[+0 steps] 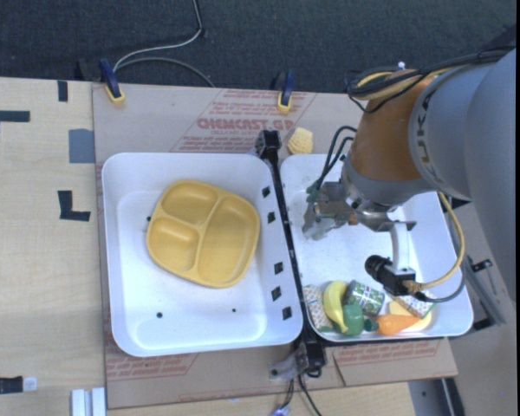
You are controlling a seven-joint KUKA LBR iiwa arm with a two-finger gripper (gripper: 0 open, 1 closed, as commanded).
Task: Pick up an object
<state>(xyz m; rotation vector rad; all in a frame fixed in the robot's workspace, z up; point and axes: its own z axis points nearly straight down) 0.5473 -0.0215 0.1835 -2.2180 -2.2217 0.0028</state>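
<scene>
The arm (416, 137) reaches in from the right and hangs over the right bin (446, 224), its claw (322, 217) low near that bin's left wall. From this angle I cannot tell what state the claw is in, and nothing can be seen held in it.

The things to choose from lie heaped in the near corner of the right bin: a yellow banana (333, 302), a green piece (352, 320) touching it, a small can (365, 297) just above, and an orange carrot-like piece (397, 323) beside a pale slice (414, 310). The claw is apart from this heap, over bare bin floor. The left bin (121, 258) holds a yellow divided plate (204, 232), and a small yellow corn cob (300, 140) sits on the worktop behind the bins.

By my reading, the pick is not yet done: every item rests in place. What remains is to get over an item, close on it and lift it.
</scene>
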